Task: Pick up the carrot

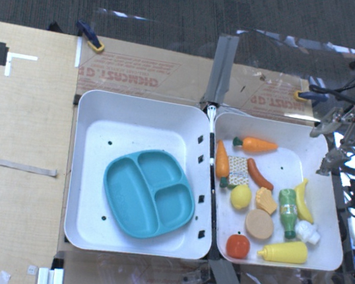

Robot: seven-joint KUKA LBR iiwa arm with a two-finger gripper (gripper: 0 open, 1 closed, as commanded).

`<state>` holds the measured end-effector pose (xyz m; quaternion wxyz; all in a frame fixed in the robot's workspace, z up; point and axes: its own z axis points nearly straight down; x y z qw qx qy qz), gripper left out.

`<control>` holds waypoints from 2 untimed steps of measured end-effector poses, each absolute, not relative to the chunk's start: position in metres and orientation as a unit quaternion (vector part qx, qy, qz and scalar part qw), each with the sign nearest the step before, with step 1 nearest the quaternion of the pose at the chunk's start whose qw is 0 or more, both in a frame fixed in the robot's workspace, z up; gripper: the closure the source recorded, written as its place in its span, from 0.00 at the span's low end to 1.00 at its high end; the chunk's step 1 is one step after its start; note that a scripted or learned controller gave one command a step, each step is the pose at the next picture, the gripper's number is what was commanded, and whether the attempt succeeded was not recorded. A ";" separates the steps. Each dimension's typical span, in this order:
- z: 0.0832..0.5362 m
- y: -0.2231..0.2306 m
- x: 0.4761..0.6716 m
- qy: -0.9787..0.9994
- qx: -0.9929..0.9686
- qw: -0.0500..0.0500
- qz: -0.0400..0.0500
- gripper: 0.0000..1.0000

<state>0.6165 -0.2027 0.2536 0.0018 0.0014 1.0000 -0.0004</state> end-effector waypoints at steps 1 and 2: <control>0.208 -0.158 0.654 0.995 0.104 0.002 0.000 0.00; 0.204 -0.128 0.653 0.977 0.211 0.001 0.000 0.00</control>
